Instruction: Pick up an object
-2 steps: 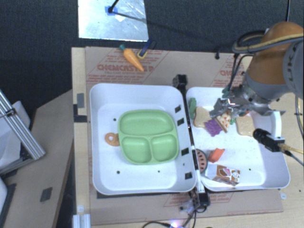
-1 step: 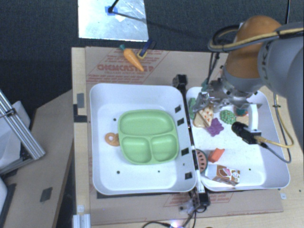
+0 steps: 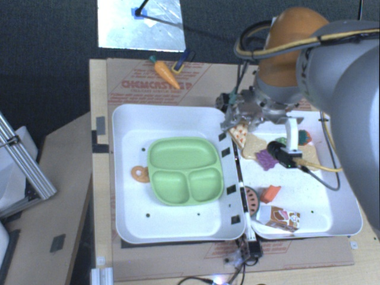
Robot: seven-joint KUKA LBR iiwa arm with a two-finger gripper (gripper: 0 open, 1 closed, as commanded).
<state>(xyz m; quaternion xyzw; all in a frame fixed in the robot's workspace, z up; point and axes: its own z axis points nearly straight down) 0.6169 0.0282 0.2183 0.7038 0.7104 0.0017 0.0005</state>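
My arm [image 3: 332, 58] reaches in over the right bin [image 3: 332, 209], wrist bent low so my gripper [image 3: 240, 120] sits at the bin's upper left corner, just above a waffle-patterned piece [image 3: 239, 135] I judge to be the target. Whether anything is gripped, I cannot tell. The left bin [image 3: 127, 159] holds a green divided plate [image 3: 184, 171] with a small pretzel [image 3: 140, 174] beside it. Near my target lie a tan slice [image 3: 255, 145], a purple piece [image 3: 266, 159] and an orange wedge [image 3: 271, 192], crowding the approach. A toy carrot [image 3: 166, 73] lies outside both bins.
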